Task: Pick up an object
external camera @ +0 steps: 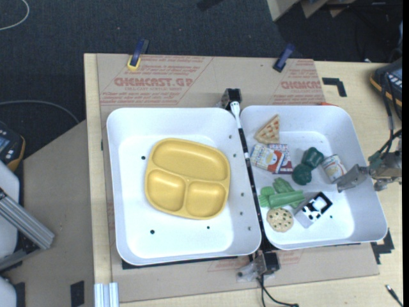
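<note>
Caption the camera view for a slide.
End effector reaches into the right bin of toy food; yellow divided plate sits in the left bin.

— Where is the gripper [350, 179]?
— At the right side, low, reaching leftward; its grey tip points left; the arm barely enters from the right.

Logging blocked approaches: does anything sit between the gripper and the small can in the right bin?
Nothing visible does. The gripper sits at the right bin's right side, and the can lies just to its left with bare bin floor between them.
</note>
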Action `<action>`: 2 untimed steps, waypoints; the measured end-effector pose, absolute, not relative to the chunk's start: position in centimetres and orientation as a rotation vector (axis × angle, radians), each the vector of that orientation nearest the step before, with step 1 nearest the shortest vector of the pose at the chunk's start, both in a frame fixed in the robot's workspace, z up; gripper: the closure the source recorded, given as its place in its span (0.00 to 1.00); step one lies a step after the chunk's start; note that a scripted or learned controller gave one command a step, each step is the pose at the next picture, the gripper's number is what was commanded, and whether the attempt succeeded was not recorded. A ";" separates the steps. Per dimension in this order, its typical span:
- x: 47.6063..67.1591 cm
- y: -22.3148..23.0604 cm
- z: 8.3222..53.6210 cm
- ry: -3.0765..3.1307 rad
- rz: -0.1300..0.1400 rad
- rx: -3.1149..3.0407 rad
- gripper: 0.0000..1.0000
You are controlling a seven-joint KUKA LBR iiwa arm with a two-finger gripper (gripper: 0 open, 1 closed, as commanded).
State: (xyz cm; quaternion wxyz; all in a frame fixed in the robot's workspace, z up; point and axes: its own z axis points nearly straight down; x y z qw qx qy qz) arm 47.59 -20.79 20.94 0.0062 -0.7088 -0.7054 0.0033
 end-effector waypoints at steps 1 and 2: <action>47.9 -20.7 21.6 -2.221 0.000 -2.221 0.00; 48.2 -19.7 16.4 -2.217 0.003 -2.215 0.00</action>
